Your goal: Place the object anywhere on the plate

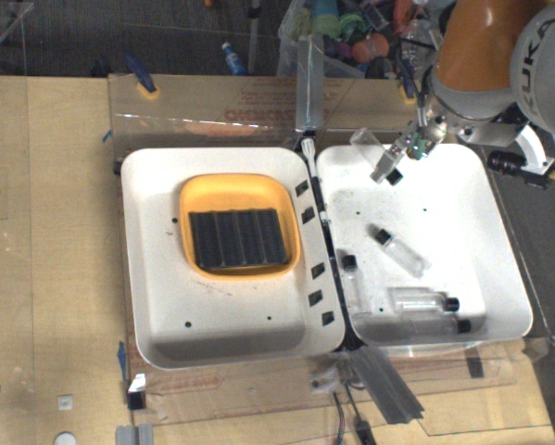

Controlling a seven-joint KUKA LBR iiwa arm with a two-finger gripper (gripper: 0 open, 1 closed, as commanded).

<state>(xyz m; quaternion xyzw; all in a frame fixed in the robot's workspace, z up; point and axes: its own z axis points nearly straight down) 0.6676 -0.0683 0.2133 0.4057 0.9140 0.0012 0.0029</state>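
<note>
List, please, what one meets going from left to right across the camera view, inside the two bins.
Yellow plate with the dark ridged block on it → small clear vial → gripper → larger clear vial.

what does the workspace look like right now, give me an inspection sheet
surface: two white bins side by side, left bin and right bin, on a wooden bench.
job's things: yellow plate in the left bin, a dark ribbed insert on it; two clear vials with black caps, vial one and vial two, lying in the right bin.
clutter: small black pieces along the divider.
grippers: gripper over the right bin's far edge; finger state unclear.
cables: wires below the bins.
surroundings: box of colourful toys behind the bench.
</note>
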